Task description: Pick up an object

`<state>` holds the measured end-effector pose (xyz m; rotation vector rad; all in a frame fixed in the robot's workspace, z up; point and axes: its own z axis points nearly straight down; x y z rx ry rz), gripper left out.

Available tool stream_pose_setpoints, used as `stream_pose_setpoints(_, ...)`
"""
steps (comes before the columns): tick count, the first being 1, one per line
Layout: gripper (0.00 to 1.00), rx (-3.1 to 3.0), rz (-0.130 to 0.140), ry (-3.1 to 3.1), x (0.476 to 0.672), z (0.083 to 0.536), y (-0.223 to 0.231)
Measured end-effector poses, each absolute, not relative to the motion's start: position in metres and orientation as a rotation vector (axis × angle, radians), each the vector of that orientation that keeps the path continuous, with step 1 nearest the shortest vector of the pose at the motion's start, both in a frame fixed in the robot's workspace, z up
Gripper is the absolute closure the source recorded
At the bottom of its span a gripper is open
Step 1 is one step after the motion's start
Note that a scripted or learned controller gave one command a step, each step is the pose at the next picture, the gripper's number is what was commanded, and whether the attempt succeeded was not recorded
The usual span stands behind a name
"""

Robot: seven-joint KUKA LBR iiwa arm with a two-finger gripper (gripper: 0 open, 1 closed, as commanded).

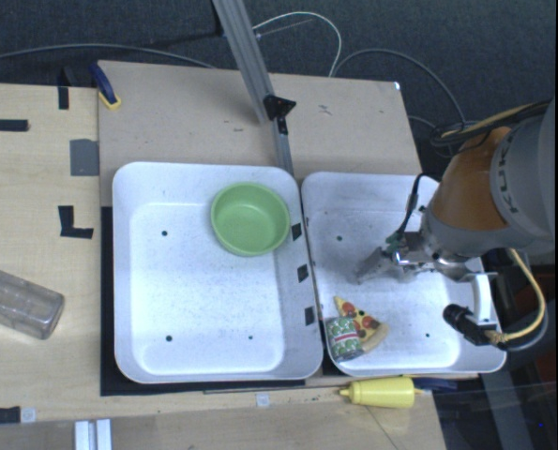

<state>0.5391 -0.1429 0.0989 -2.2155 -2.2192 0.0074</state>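
Looking down at a slant on 2 shallow white bins set side by side on a bench. The left bin [138, 279] holds a green bowl [250, 217] near its upper right corner. In the right bin [354, 195], a small pizza-slice toy [354, 329] lies near the lower left corner, close to the wall between the bins. The grey arm, with its orange band [471, 190], reaches in from the right. Its gripper [370, 268] hangs low over the middle of the right bin with nothing between its fingers; whether they are spread or closed cannot be told. The pizza toy is the nearest object, lying just below the gripper in the view and slightly left, its long axis running roughly left to right. A yellow bottle [384, 393] lies outside the bin's lower edge.
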Motion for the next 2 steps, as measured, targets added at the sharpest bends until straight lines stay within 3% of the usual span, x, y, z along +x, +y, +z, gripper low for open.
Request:
stream_pose_setpoints(1, 1.00, -2.215, 0.003, -2.222, 0.540, 0.112, -0.142)
stream_pose_setpoints(2, 1.00, -2.221, -0.002, -2.225, 0.534, 0.159, -0.136)
